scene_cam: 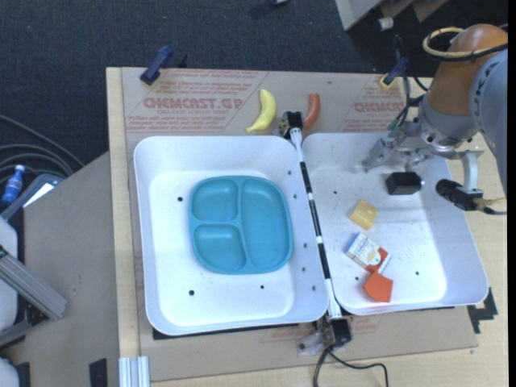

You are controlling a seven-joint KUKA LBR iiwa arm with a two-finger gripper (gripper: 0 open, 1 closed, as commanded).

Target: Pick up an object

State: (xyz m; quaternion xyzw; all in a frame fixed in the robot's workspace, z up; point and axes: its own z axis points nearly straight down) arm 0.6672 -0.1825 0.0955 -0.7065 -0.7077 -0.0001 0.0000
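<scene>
Yellow and likely soft and light, the block [364, 214] lies mid-bin in the right bin [459, 276] and is best taken across its flat sides. The pincer [385, 156], near the bin's far edge, has a state that cannot be told.

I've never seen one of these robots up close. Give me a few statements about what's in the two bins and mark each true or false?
1. A blue three-compartment plastic tray lies in the left white bin. True.
2. A yellow banana lies inside the right white bin. False: it lies on the board behind the bins.
3. A pale yellow block lies in the right bin. True.
4. An orange block rests on the blue tray. False: it lies in the right bin, near its front edge.
5. The gripper is over the left bin. False: it is over the right bin's back part.
</scene>
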